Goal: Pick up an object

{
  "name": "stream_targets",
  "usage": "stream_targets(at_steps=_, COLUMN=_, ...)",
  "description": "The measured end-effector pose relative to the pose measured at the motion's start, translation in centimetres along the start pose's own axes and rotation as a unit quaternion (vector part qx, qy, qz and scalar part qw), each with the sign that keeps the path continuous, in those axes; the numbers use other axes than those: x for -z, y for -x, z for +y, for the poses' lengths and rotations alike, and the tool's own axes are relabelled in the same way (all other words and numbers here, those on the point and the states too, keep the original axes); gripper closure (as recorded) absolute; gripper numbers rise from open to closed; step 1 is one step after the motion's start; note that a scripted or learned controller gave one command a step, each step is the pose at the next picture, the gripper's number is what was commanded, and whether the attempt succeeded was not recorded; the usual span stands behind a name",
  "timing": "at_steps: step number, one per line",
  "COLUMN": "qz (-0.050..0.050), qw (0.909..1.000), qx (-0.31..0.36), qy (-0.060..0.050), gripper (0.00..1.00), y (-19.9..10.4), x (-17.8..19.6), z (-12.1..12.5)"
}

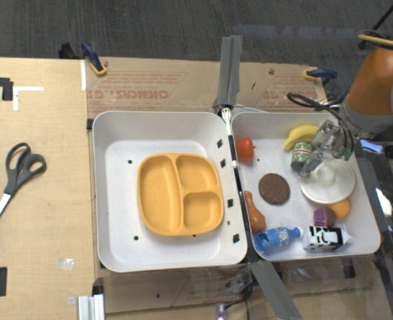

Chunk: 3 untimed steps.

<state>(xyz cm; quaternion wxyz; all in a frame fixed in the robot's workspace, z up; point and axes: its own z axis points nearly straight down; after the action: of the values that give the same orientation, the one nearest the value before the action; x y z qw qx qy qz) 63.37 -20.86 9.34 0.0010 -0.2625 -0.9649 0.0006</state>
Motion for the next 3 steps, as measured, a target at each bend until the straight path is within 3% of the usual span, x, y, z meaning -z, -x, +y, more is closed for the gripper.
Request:
stream_targets(at_steps=1, qz=0.008, qw=0.9990, qx=-0.043, qy=-0.009, gripper=0.00, y=-0.9, x=0.0, z=2.8)
stream_targets(at_steps=2, qz=0.009, qw=0.9951, qx=-0.098, qy=-0.012, gripper=0.00, y=-2.5, x=-0.1, z=6.3)
stream_targets(at_steps=3, qz=0.006, qw=0.9838, qx=-0.179, qy=-0.009, gripper=0.00, y=-4.3, x=-0.2, z=9.0)
